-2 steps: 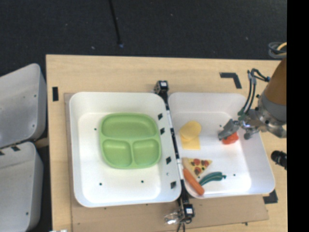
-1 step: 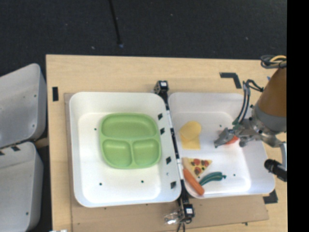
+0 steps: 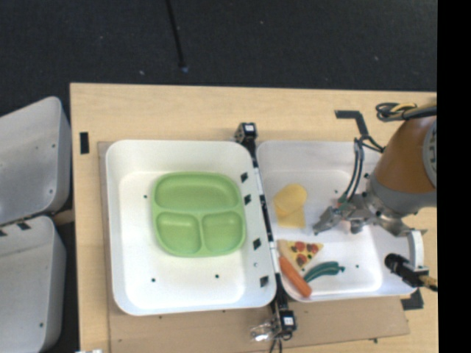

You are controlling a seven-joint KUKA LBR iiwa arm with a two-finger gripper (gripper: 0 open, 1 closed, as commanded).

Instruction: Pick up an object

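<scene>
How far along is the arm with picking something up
Nothing looks picked up yet. The yellow cup, pizza slice, carrot and green piece all lie in the right bin. The gripper sits low beside the cup, nothing visibly between its fingers. Grasping and lifting remain.

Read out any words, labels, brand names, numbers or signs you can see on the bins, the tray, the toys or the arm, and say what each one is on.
None can be read.
Green divided tray in the left bin: plain, no print.
Yellow cup, pizza slice, orange carrot and green piece in the right bin: no lettering.
Arm's orange band and end effector: no legible marking.
</scene>
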